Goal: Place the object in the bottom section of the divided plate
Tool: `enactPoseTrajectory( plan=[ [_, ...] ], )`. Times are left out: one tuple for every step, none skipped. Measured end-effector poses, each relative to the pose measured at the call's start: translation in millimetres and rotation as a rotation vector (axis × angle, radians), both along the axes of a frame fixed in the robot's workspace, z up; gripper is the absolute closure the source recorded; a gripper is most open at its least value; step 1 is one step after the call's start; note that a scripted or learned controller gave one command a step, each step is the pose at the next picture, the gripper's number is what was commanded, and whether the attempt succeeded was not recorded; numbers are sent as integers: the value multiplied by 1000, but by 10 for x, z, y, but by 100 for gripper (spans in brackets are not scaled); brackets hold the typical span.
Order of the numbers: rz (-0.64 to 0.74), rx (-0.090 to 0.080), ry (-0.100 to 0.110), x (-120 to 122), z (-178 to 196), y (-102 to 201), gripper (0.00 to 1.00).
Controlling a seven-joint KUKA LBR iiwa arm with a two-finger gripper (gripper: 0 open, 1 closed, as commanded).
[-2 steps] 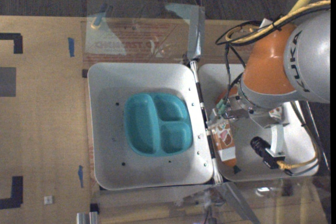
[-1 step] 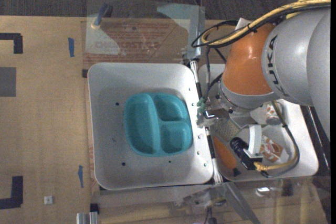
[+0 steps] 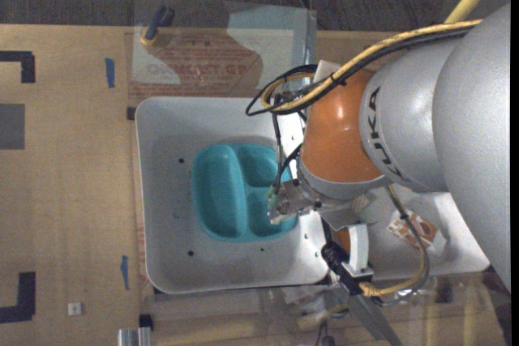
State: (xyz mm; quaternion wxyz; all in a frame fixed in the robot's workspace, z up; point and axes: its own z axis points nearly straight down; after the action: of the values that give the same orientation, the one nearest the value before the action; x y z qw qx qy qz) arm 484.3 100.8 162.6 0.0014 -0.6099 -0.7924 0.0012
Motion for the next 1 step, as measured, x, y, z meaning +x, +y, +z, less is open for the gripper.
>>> enactPoseTrajectory(
  plan=[
    [44,3,-29,233,-481,355,100]
  ],
)
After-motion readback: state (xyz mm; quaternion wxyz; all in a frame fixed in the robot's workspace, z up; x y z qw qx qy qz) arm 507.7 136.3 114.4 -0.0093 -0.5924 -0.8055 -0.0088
